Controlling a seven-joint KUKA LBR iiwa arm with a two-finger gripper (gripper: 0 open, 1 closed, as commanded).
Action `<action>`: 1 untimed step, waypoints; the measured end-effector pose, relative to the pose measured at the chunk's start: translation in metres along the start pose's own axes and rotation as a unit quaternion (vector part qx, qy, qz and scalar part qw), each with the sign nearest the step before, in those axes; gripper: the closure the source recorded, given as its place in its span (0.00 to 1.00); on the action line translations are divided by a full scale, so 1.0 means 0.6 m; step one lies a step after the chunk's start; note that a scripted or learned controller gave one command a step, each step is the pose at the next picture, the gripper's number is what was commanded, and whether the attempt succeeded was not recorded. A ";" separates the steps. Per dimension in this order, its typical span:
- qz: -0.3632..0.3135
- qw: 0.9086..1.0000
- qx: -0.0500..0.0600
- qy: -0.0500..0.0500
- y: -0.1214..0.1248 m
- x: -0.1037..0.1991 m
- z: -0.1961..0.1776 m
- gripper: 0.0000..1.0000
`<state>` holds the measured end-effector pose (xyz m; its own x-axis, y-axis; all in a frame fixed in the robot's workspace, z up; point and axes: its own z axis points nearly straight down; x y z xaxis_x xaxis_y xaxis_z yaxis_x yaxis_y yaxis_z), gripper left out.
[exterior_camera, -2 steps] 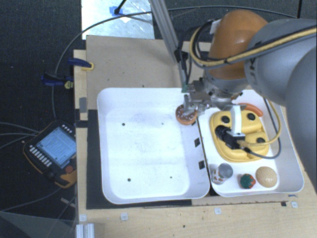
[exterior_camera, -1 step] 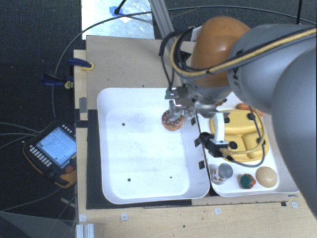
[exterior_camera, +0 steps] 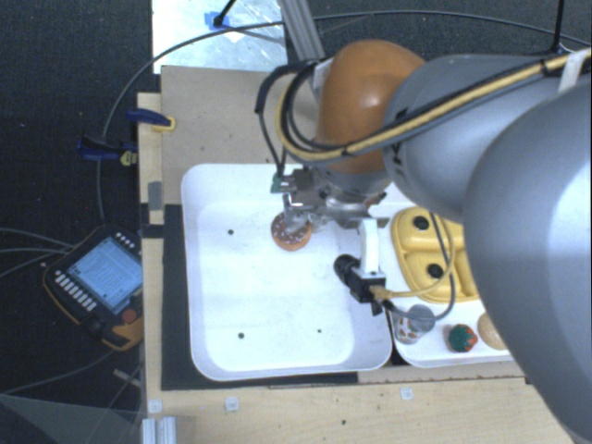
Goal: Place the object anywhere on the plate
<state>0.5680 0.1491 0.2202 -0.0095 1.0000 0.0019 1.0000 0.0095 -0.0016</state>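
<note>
Gripper point(exterior_camera: 298, 213) is low over the left bin point(exterior_camera: 222, 331); jaw state cannot be told. A small round brownish object point(exterior_camera: 293, 235) lies directly beneath it, on the bin floor. Yellow plate point(exterior_camera: 421, 248) is to the object's right. Judgement: confirm a firm grasp before lifting, then clear the bin wall.

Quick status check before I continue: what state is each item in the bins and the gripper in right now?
Gripper: low in the left bin, directly over the small round brown object; a grasp isn't visible.
Small round brown object: on the left bin's floor.
Yellow plate: in the right bin, partly hidden by the arm.
Green-and-red toy: lying in the right bin.
</note>
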 end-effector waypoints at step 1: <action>0.003 1.000 -0.001 -0.001 0.001 -0.005 -0.001 0.00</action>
